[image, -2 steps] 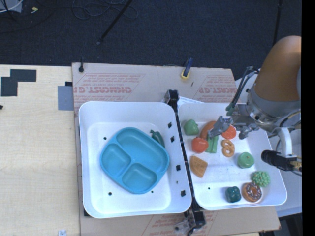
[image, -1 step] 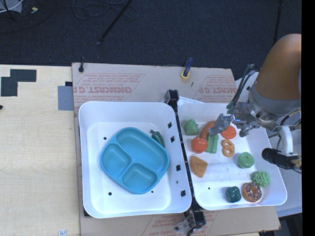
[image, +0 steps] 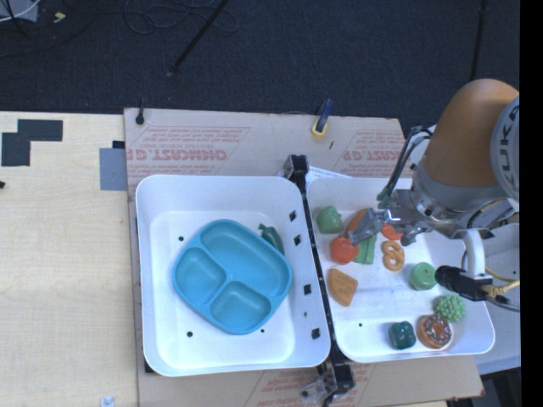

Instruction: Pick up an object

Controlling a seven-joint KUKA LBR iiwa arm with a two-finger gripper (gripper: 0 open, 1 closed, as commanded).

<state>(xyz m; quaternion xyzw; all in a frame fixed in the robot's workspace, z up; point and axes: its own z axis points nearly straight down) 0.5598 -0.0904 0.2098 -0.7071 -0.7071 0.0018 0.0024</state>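
Two bins (image: pixel 153 227): blue plate (image: pixel 231 275), toy foods (image: pixel 343 286).

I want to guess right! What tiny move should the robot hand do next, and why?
Probably ease straight down a little: the gripper hovers in the right bin over a red tomato-like toy and a green piece, with nothing visibly between its fingers.
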